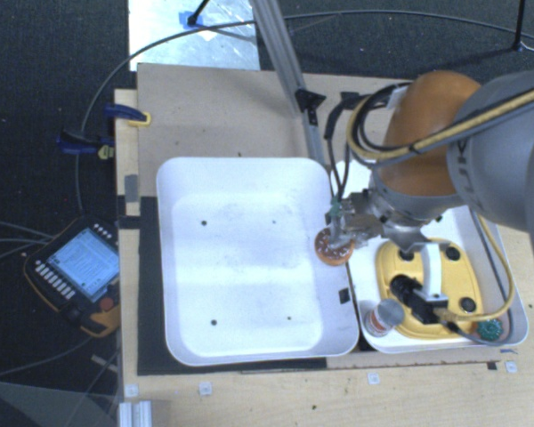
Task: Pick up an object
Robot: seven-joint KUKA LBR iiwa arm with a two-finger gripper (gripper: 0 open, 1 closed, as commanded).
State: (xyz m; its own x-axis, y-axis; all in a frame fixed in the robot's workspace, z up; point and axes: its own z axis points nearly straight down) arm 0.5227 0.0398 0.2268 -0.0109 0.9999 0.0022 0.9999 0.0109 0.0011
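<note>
Closest to my camera, the grey arm (507, 140) with its orange band (427, 132) reaches in from the right and hides much of the right bin (363, 278). At its end the tool (339, 235) hangs directly over a brown disc (333, 250), a small round piece that sits where the two bins' rims meet. Tool and disc overlap from my angle. I cannot tell whether the tool is spread or pressed together, nor whether it has any grip on the disc.

Just right of the tool and a little nearer the bottom edge, a yellow moulded tray (458, 278) lies in the right bin. Below the tool, at that tray's lower left corner, stands a grey-capped pot (385, 315). Well off to the tool's right, in the bin's lower corner, I see a teal ball (489, 330).

On the tool's other side the left bin (240, 265) spreads out white on the brown counter (222, 114). Farther left, off the counter, a handheld pendant (76, 269) with a lit screen lies on the dark floor (36, 78).
</note>
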